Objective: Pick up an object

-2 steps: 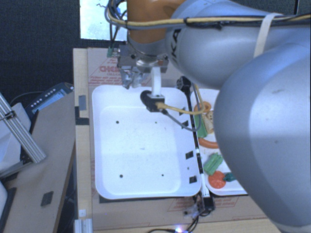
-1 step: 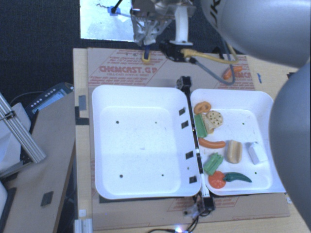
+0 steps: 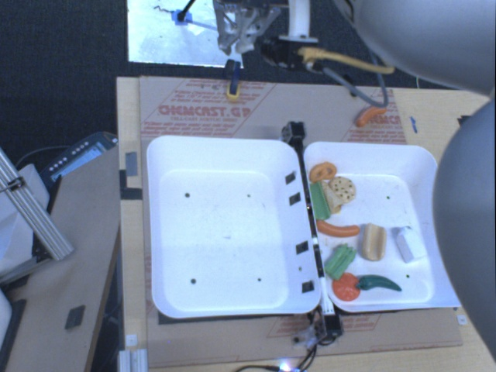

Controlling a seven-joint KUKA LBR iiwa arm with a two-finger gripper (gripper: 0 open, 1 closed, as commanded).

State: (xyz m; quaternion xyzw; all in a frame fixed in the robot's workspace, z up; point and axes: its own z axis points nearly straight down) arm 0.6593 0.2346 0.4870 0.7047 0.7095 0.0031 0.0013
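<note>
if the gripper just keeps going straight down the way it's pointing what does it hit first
Probably the small yellow and blue object on the cardboard sheet behind the left bin, just under the gripper; depth is uncertain.

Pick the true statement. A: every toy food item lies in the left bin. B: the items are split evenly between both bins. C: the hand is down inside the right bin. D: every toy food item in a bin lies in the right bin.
D: the tomato, hot dog and bread roll all lie in the right bin, while the hand hangs above the bench beyond the bins.
</note>
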